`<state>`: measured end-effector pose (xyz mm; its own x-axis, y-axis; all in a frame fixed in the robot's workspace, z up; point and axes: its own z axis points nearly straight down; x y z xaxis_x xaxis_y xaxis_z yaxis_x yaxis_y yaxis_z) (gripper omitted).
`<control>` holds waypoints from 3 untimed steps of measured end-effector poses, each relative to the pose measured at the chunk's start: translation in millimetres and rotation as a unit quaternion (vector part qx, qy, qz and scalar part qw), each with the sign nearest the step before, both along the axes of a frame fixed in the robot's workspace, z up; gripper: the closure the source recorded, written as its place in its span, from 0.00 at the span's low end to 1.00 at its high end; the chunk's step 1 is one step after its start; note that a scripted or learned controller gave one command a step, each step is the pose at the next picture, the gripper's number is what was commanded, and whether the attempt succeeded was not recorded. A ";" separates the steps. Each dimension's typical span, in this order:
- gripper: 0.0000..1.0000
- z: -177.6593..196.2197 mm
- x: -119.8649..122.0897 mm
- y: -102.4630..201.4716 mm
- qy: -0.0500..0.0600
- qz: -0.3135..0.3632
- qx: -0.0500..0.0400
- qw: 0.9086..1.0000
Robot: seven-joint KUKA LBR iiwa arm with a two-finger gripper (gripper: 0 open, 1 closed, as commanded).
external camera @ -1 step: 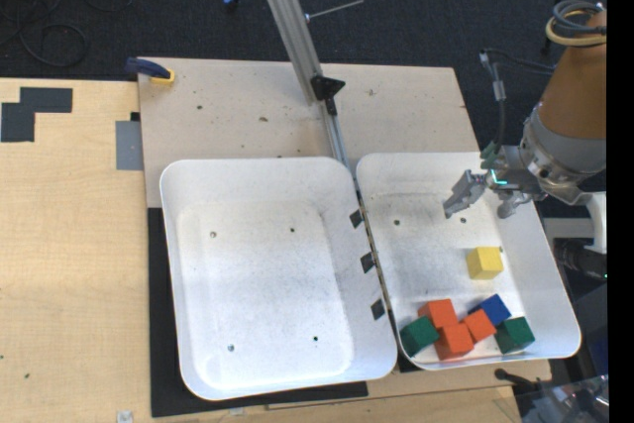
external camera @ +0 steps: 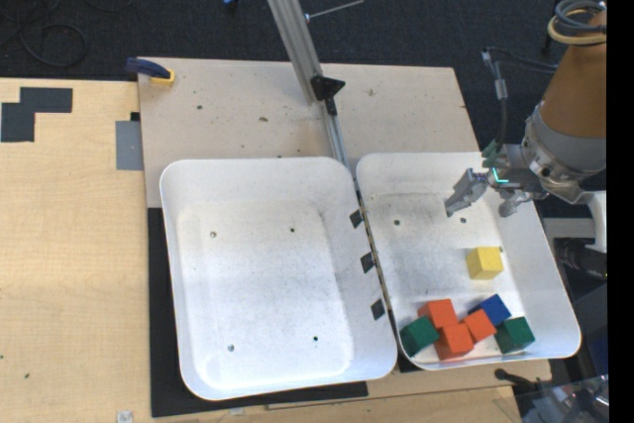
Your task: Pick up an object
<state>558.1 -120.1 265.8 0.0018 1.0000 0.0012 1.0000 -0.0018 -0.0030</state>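
My gripper (external camera: 487, 199) hangs over the upper right part of the right bin (external camera: 416, 175), open, with nothing between its fingers. A yellow block (external camera: 485, 262) lies alone a short way below it on the bin floor. At the bin's near edge sits a cluster of blocks: an orange block (external camera: 441, 314) beside two more orange ones (external camera: 456, 340), a blue block (external camera: 495, 307), a green block (external camera: 419, 335) on the left and another green block (external camera: 514, 334) on the right.
The left bin (external camera: 198, 175) sits beside the right one, with small black clips (external camera: 366, 262) along their shared rim. A slanted aluminium bar (external camera: 292, 20) rises behind the bins. The grey arm with its orange band (external camera: 578, 84) enters from the right.
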 end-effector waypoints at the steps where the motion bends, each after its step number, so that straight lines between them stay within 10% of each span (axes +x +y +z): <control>1: 0.00 -64.7 -1.4 -1.3 0.004 0.001 0.000 1.000; 3: 0.00 -172.3 0.9 0.8 0.001 0.000 0.000 1.000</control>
